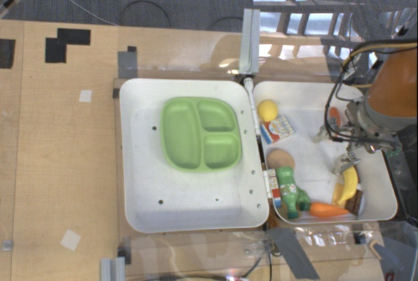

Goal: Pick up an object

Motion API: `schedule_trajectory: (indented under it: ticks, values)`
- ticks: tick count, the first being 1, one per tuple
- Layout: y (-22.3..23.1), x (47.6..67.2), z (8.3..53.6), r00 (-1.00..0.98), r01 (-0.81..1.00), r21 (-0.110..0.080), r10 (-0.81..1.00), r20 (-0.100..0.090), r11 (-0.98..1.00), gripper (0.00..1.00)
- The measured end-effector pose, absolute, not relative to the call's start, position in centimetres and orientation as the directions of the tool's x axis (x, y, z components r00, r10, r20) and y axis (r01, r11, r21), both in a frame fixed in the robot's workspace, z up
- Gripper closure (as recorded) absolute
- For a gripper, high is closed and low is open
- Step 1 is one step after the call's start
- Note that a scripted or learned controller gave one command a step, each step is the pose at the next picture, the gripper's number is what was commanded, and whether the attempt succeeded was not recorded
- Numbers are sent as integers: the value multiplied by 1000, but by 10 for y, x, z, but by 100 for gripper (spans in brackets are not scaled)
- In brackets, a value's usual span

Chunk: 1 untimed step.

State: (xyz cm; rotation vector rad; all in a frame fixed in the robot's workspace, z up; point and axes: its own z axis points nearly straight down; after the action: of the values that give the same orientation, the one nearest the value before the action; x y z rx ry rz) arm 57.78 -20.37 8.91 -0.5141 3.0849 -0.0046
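The right bin (307,93) holds a yellow lemon (266,110), a small red, white and blue packet (277,129), a brown egg-shaped object (280,159), a green toy (290,191), an orange carrot (328,210) and a yellow banana (347,184). My gripper (347,160) hangs low over the right side of this bin, just above the banana's upper end. The grey arm with its orange band (392,87) covers the bin's far right corner. Nothing is seen in the gripper's hold.
The left bin (144,208) carries a green divided plate (200,133). A metal divider (256,142) runs between the bins. A dark brown item (357,202) lies beside the banana at the right bin's near corner. Black cables (339,87) loop off the wrist.
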Motion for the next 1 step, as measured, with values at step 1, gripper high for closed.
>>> schedule_trajectory:
  ticks: [1]
  values:
    - [-203,583,104,-944,-328,-14,-328,-29,945,100]
